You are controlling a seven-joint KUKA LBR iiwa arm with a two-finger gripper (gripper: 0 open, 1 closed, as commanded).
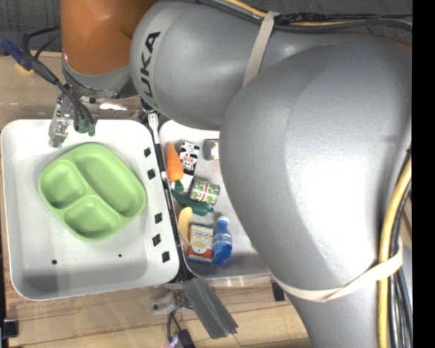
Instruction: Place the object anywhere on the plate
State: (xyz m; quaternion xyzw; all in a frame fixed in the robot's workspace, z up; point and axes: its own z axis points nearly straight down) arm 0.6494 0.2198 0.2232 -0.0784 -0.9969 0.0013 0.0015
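At the far-left corner of the left bin [18, 216], the gripper [60, 127] hangs just above the rim, beside the far edge of the green plate [90, 189]. Whether it is spread or pressed together I cannot tell, and nothing can be made out between its tips, so I would not say it carries anything. The plate has three compartments, all bare, and lies in the far half of that bin.

By my judgement the placing step is not yet done. The next move calls for a confirmed hold on one object, then a carry over any compartment of the plate and a release there.

Across the divider, the right bin [232, 267] holds the candidates, crowded along its left wall: an orange carrot-like piece [174, 163], a small black-and-white item [188, 155], a green-labelled can [204, 192], a yellow piece [184, 223], an orange carton [201, 242] and a blue bottle [222, 241]. The grey arm [312, 158] hides the rest of that bin.
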